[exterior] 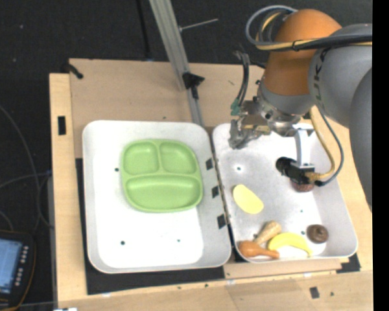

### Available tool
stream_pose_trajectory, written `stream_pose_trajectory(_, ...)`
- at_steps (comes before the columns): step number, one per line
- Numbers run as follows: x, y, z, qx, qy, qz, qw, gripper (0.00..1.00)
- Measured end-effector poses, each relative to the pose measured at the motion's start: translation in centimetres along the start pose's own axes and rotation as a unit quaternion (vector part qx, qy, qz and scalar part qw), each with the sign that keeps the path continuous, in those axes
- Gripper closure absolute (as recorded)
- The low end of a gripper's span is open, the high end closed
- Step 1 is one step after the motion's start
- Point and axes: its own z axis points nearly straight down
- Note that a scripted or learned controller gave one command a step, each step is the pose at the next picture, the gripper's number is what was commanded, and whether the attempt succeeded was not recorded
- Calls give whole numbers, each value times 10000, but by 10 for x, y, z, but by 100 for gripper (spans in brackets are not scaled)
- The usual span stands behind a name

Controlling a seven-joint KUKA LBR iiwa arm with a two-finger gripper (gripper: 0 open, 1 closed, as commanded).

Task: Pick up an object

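While our arm (292,50) hangs over the right bin (337,193), we cannot tell the gripper's (240,135) state; we should centre it squarely above the yellow disc (247,199), lying mid-bin, before lowering.

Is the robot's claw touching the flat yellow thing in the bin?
Apart. The camera view shows the gripper up near the far end of the right bin, with bare white floor between it and the flat yellow piece.
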Motion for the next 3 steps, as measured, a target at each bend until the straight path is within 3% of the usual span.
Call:
stream_pose_trajectory(2,100,-9,-18,-8,2,-9,10000,100)
stream_pose_trajectory(3,97,-9,-18,-5,-5,19,10000,0)
